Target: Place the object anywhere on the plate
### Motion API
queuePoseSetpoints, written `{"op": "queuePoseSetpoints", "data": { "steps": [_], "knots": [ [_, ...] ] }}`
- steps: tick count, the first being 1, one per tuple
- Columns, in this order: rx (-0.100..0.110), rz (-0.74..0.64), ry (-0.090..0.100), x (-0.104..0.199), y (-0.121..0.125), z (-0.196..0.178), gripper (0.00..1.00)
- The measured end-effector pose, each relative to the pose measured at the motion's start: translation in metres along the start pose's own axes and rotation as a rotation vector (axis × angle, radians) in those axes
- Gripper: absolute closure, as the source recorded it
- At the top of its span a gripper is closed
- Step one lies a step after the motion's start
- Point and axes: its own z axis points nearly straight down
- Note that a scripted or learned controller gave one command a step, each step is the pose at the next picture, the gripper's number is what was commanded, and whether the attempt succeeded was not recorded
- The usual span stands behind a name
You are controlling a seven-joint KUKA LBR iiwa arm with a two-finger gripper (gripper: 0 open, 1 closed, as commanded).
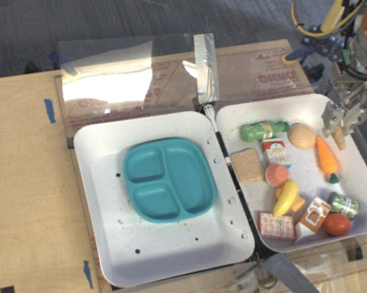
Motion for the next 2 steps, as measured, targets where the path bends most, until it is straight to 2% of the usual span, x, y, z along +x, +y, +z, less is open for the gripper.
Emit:
{"op": "queuePoseSetpoints", "data": {
  "steps": [1,2],
  "knots": [
    [0.005,-0.063,-0.001,-0.052,-0.059,-0.025,1.00],
    [-0.006,-0.190,0.000,-0.002,-0.041,0.058,1.00]
  ]
}}
